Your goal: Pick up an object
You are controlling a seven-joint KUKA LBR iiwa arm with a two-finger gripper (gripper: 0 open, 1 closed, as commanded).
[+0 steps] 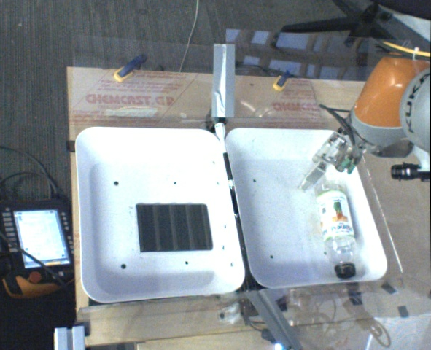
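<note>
Bottle (336, 228) lay on its side along the right edge of the right bin (273, 195), black cap toward the near corner, base toward the gripper (324, 165). The arm (390, 104) hung above that bin's far right corner. The fingers stood parted, holding nothing, just beyond the bottle's base. A sound grasp probably required closing across the narrow body at its labelled middle. The bottle was clear plastic with a white-and-orange label.

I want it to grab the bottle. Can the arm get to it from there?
Probably yes. The gripper hangs just above the bottle's upper end, in the same right bin. The bottle lies flat near the bin's right wall, with nothing on top.
</note>
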